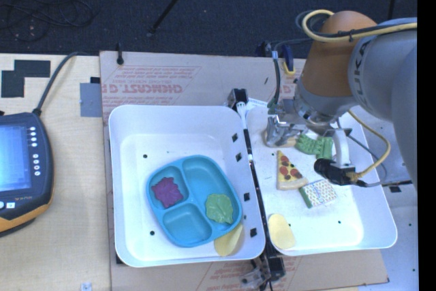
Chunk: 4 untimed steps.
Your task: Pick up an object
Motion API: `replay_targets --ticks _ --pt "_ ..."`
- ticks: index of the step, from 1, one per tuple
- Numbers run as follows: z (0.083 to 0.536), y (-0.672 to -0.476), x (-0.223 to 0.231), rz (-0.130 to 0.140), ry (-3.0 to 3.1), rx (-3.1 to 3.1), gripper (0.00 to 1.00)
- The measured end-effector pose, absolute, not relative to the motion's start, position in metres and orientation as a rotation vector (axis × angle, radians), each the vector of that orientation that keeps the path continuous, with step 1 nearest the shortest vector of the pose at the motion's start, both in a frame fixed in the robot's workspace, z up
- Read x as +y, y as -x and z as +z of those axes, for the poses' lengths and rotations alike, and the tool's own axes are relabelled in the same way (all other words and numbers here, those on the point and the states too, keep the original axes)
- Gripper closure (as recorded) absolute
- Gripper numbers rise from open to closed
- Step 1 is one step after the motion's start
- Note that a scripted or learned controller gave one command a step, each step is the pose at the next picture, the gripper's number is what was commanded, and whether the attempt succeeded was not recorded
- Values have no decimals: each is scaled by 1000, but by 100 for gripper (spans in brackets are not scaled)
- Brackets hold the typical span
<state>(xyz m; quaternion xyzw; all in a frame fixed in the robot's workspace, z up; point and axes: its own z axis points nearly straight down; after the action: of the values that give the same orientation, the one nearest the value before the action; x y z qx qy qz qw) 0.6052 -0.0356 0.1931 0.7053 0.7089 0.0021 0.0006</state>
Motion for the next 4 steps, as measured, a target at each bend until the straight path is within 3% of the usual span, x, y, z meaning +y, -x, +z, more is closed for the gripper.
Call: replay_targets --ticks 1,2,4 --pt "187 -604 -39 -2 -2223 2223 0" --pt "83 -595 -95 -3 -2231 2218 0" --pt "88 -642 -96 -1 -2218 2226 0"
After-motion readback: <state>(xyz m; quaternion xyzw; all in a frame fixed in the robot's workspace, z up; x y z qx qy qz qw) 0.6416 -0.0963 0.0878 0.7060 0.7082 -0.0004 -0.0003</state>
